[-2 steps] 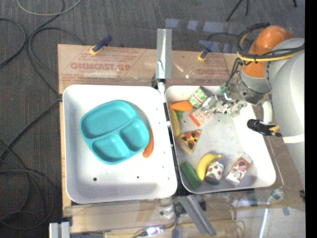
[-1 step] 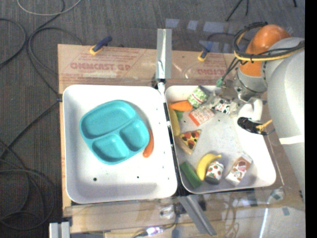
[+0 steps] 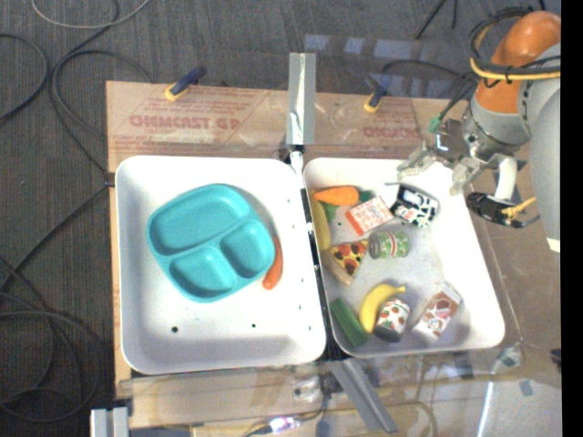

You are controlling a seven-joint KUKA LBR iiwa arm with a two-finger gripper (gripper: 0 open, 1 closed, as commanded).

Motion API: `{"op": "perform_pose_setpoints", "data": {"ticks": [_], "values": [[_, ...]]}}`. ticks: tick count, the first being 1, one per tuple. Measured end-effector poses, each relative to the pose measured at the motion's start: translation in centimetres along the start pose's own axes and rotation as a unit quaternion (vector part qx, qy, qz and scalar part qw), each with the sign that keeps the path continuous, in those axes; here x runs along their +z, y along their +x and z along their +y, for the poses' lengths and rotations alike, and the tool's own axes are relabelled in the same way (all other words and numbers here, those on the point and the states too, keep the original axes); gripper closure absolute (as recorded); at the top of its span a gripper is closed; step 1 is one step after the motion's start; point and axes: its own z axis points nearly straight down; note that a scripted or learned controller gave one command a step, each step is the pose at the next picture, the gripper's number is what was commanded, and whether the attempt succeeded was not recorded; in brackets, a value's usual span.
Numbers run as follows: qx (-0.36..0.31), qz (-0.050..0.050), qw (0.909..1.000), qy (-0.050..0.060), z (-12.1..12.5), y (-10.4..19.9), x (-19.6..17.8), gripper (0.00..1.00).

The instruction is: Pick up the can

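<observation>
The pincer (image 3: pixel 446 160) hangs over the upper right corner of the right bin (image 3: pixel 487 312), its thin metal fingers (image 3: pixel 417 162) spread apart with nothing between them. It touches no object; the nearest thing is a small black-and-white carton (image 3: pixel 415 206) lying just below it.

The can (image 3: pixel 390 244), green with a red label, lies on its side near the middle of the right bin, below the black-and-white carton and to the right of a pizza slice (image 3: pixel 348 259). Around it sit a carrot (image 3: pixel 336 195) and a red-and-white box (image 3: pixel 369 216) toward the top, a banana (image 3: pixel 376 304), a cucumber (image 3: pixel 349 321), a second can with a red and white label (image 3: pixel 393 319), and a brown-and-white carton (image 3: pixel 436 314) toward the bottom.

The left bin (image 3: pixel 146 335) holds a teal divided plate (image 3: pixel 212 241) with an orange carrot-like piece (image 3: pixel 273 266) resting against its right edge. Both bins stand on a brown table (image 3: pixel 200 121) with two yellow-handled clamps (image 3: pixel 184 82) at its far edge. The floor is dark carpet (image 3: pixel 228 16) crossed by loose cables (image 3: pixel 55 80).

The arm (image 3: pixel 510 71) comes in from the upper right, its orange band above the wrist, the wrist pointing down and left toward the bin corner.
</observation>
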Motion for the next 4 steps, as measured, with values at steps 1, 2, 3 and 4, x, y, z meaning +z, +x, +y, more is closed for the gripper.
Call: {"op": "perform_pose_setpoints", "data": {"ticks": [1,2,3,4], "values": [[-0.02,-0.001,0.9997,-0.013,-1.9,0.1,5.5,0.0],[-0.047,-0.008,0.9983,-0.033,-5.1,2.6,6.4,0.0],[-0.044,0.001,0.9988,-0.019,-7.1,2.0,7.8,0.0],[-0.045,0.001,0.9988,-0.018,-7.2,2.1,7.8,0.0]]}}
